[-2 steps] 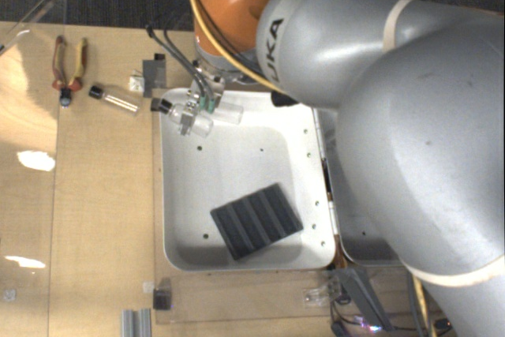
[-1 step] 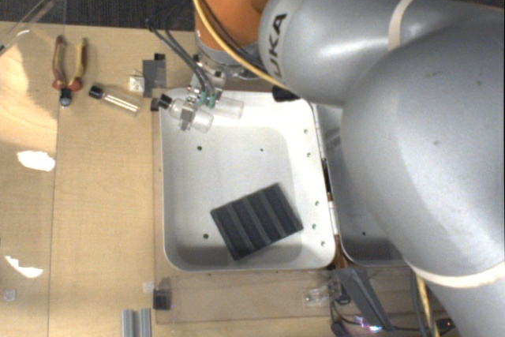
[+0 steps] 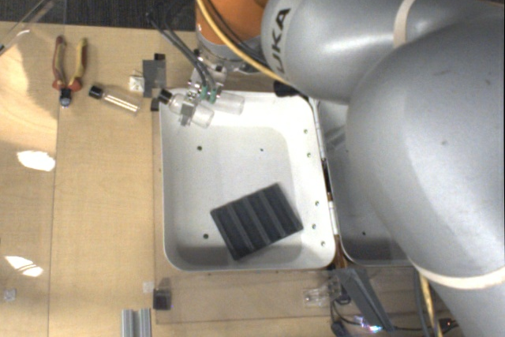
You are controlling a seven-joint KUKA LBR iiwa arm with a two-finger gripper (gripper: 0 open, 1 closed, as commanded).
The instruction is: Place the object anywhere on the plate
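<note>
A dark ribbed rectangular slab (image 3: pixel 256 221) lies flat and slightly turned in the near half of the left white bin (image 3: pixel 237 146). My gripper (image 3: pixel 196 105) hangs over the bin's far left corner, well away from the slab. Its tip is pale and translucent, and I cannot make out anything held in it. The orange band and the grey arm (image 3: pixel 355 28) sit above it and hide the bin's far right corner.
Red-handled pliers (image 3: pixel 69 63) and a small clear tube (image 3: pixel 117 98) lie on the wooden bench left of the bin. A black bracket (image 3: pixel 155 73) stands by the bin's far left corner. The arm covers most of the right bin (image 3: pixel 359 249).
</note>
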